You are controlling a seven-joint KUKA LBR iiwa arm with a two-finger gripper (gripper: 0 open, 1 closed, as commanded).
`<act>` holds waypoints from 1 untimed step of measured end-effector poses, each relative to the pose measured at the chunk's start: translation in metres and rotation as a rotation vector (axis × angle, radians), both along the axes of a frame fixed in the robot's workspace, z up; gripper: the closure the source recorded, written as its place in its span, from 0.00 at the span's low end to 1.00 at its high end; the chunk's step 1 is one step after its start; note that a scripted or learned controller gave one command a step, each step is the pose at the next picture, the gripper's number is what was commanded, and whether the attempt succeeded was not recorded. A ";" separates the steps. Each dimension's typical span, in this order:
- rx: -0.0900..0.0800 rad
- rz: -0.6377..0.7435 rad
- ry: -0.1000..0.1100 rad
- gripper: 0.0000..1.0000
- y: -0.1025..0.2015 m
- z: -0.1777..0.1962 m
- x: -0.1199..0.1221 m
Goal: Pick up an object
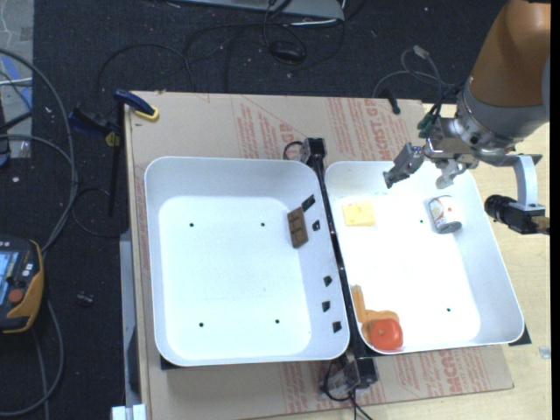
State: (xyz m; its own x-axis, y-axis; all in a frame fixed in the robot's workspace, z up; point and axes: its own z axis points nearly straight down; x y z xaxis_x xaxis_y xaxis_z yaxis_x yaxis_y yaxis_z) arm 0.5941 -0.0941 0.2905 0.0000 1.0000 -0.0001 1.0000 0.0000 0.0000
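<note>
Camera view: bench with two shallow white bins side by side; left bin (175, 234) and right bin (490, 269) touching along their inner walls near frame centre.

Arm enters from 3 o'clock, orange band at the 1 o'clock corner; gripper (423, 170) hangs over the right bin's 12 o'clock end; its two fingers stand apart, one dark finger angled toward 8 o'clock, the other pale one toward 5 o'clock; nothing between them.

Right bin contents: small can (444, 213) lying tilted, just beside the gripper at its 5 o'clock, apart from the fingers; yellow square sponge (359, 214) flat on the floor at the bin's 10 o'clock part, near the inner wall; red tomato (384, 332) at the 7 o'clock corner, touching an orange piece (371, 311) that lies along the inner wall just above it.

Left bin: brown chocolate bar (298, 227) at its 3 o'clock side, leaning near the wall.

Cables on dark floor at 12 o'clock; yellow-handled clamp (138, 105) at the bench's 11 o'clock corner.
</note>
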 end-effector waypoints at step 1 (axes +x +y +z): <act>0.001 -0.003 0.007 0.00 -0.046 -0.095 0.052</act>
